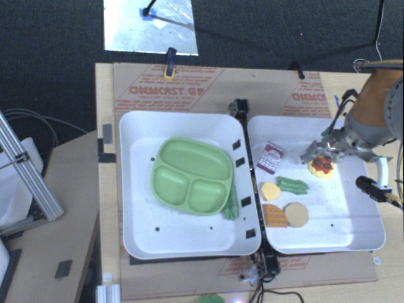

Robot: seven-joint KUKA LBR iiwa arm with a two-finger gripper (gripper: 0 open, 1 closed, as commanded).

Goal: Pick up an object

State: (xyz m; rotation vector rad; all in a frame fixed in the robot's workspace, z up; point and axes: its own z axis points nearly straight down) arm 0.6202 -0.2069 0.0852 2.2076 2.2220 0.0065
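Nearest the cam, at the near edge of the right bin [353,235], sit a round tan biscuit [297,214] and a waffle-like orange square [274,215], touching or nearly so; just behind them a pale yellow disc [270,190] and a green pod-shaped toy [292,184], long axis running roughly left-right w/ a slight tilt. Further back-left is a small red-and-white packet [271,157], upright-ish on its long side, near the divider. Left bin [136,169] carries a green divided tray [192,176], well apart from the action. Claw [320,153] reaches in from the right and sits at the back-right part of the right bin, directly over a yellow-and-red toy [322,166]; that toy lies just below/toward the cam from the tips, so close it looks touching. Whether the claw is apart or together: can't tell from this angle, metal bits overlap the toy. Judgement: the yellow-and-red toy is the likely target, since everything else is left and nearer the cam; the move needs mostly a straight descent, little sideways shift. Risk: toy is small & lumpy, may squirt out.
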